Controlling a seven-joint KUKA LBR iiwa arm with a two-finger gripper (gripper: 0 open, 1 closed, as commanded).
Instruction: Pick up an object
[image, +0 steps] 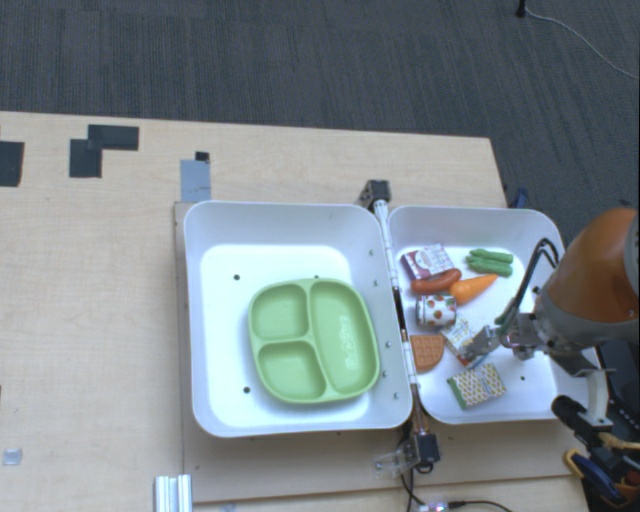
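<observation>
Pale wooden counter (90, 300) carrying two white bins; gripper (482, 345) hovering in right bin (520, 222), grasp state unclear, over small patterned packet (462, 335), orange carrot (473, 288) lying just beyond, up-left.

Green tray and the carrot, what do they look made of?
Green tray: likely moulded plastic, matte with a soft sheen, one uniform colour and rounded compartment walls. Carrot: probably plastic toy food, smooth and evenly orange; too small to be sure.
</observation>
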